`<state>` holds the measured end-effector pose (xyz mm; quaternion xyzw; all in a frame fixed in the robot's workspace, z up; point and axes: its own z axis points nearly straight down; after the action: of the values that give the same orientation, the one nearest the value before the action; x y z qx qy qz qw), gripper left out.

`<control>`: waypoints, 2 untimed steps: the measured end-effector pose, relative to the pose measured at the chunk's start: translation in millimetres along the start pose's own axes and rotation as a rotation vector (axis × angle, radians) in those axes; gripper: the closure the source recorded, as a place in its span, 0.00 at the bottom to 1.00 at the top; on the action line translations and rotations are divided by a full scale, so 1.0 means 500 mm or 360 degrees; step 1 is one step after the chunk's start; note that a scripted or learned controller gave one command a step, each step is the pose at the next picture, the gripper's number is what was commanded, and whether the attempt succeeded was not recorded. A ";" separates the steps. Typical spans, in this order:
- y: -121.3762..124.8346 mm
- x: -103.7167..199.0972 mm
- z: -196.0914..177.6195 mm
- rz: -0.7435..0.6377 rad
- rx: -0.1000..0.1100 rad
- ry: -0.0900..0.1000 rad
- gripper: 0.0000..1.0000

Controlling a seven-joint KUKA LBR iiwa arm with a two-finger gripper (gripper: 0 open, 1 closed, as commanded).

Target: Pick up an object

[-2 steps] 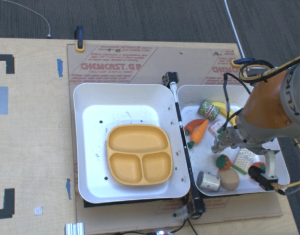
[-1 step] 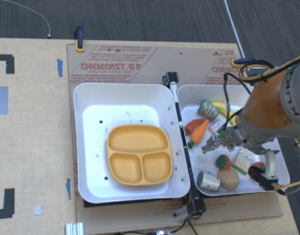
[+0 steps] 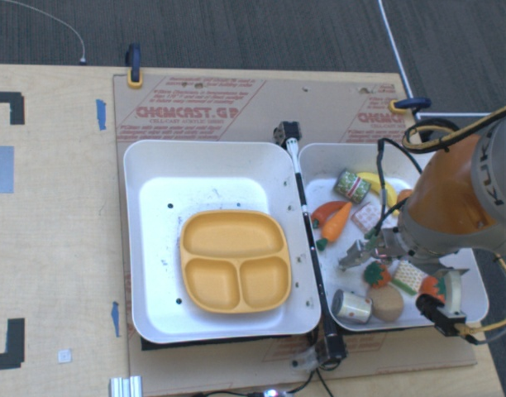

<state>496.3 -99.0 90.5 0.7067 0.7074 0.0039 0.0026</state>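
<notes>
Hung low over the middle of the right bin [image 3: 478, 304]: the gripper [image 3: 362, 253], carried in from the right by the grey arm [image 3: 451, 197] with its orange band. Could not tell whether clenched or released; nothing plainly seen grasped.

Lay just up and left of the gripper: a toy carrot [image 3: 336, 220], tilted, its green end toward the bin's left wall. Lay just below and right of the gripper: a small orange and green piece [image 3: 375, 273], close to touching the tool. Beside that, further right, a pale checked block [image 3: 406, 278].

Crowded round these:
- a green can [image 3: 350, 184] near the bin's far side, with a yellow banana [image 3: 373, 180] against it
- a pink and white packet [image 3: 367, 215] between the can and the gripper
- a white cup [image 3: 350, 306] on its side at the near wall, a brown potato [image 3: 388, 304] just beside it
- more small pieces at the right, partly hidden under the arm and too covered to name.

Stood to the left, well apart from the tool: the left bin [image 3: 145, 222], holding a yellow divided tray [image 3: 235, 260]. Lay under both bins: a printed cardboard sheet [image 3: 187, 106], clamped at its far corners.
</notes>
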 end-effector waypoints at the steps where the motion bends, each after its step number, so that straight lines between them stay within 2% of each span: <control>1: 0.005 -0.012 -0.022 0.0010 -0.0021 -0.0023 1.00; 2: -0.020 0.126 -0.189 -0.0001 0.0013 -0.0002 1.00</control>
<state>485.6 -36.2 184.9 0.7065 0.7077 0.0007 0.0002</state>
